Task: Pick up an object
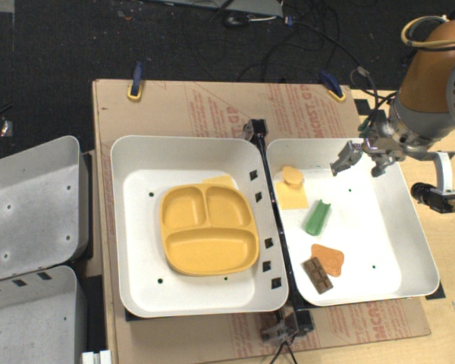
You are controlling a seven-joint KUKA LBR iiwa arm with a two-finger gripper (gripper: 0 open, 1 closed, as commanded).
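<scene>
While the gripper (362,159) hovers with fingers spread and holding nothing over the right bin (409,226), the green block (317,218) lies below-left of it. Its long axis runs nearly upright in view, slightly tilted

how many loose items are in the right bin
4. A yellow block with a round knob sits at the upper left of the right bin, a green piece just below it, an orange piece lower down, and a brown bar touching the orange one.
</scene>
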